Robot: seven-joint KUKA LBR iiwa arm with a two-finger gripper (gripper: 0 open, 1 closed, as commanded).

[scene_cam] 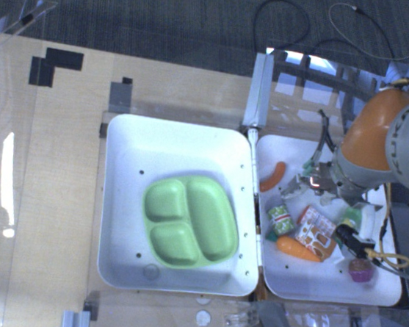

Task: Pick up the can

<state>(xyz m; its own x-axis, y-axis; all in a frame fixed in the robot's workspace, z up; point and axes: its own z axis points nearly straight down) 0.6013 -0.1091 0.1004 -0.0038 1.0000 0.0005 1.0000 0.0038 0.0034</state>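
Observation:
The can [280,220] is small, with a green, white and red label. It lies in the right bin [322,290] near the bin's left wall. My gripper [310,182] hangs over the upper middle of that bin, up and to the right of the can and apart from it. Nothing shows in its grasp. The grey arm with its orange band comes in from the right above it.
Around the can lie an orange-red sausage [272,176], a carrot [299,249], a printed carton [316,233], a green item [352,213] and a purple item [360,270]. The left bin [124,186] holds a green divided plate [190,220].

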